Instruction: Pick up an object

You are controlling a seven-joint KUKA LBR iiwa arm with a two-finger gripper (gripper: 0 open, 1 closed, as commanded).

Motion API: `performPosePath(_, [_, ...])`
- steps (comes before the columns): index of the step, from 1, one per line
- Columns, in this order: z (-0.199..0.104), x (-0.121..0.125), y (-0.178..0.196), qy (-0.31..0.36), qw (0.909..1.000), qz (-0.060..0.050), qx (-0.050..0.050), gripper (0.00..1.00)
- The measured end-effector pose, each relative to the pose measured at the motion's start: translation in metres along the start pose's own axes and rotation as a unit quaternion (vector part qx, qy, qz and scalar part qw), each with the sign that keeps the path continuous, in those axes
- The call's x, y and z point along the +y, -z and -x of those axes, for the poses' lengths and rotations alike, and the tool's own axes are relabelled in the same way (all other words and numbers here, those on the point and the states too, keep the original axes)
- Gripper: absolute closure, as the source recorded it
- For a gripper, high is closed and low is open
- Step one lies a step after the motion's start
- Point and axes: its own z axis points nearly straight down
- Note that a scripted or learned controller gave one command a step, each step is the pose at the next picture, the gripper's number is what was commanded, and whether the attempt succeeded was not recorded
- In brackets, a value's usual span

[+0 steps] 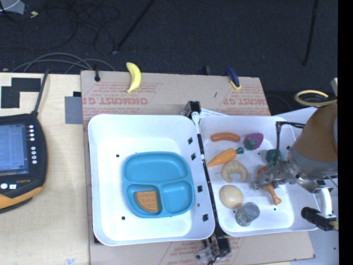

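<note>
My gripper (267, 179) hangs low over the right side of the right bin (287, 217), with the arm coming in from the right. A small orange toy piece (272, 194) lies just under and in front of it, and a dark green toy (272, 155) sits just behind it. To the gripper's left in the same bin lie a croissant (234, 171), a carrot (223, 158), a sausage (225, 137), purple grapes (253, 141), a beige egg-shaped toy (230, 196) and a grey can (247, 213).
The left bin (105, 148) holds a blue divided plate (157, 173) with a waffle (146, 201) in one compartment. A yellow banana (133, 77) lies on the cardboard behind the bins. A pendant with a screen (19, 156) rests at the far left.
</note>
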Motion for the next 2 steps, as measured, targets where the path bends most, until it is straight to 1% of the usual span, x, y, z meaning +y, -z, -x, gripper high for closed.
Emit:
performPosePath(1, [-0.060, 0.005, 0.070, 0.006, 1.0000, 0.002, 0.000, 1.00])
performPosePath(2, [-0.150, -0.043, 0.155, 0.007, 1.0000, 0.001, 0.001, 1.00])
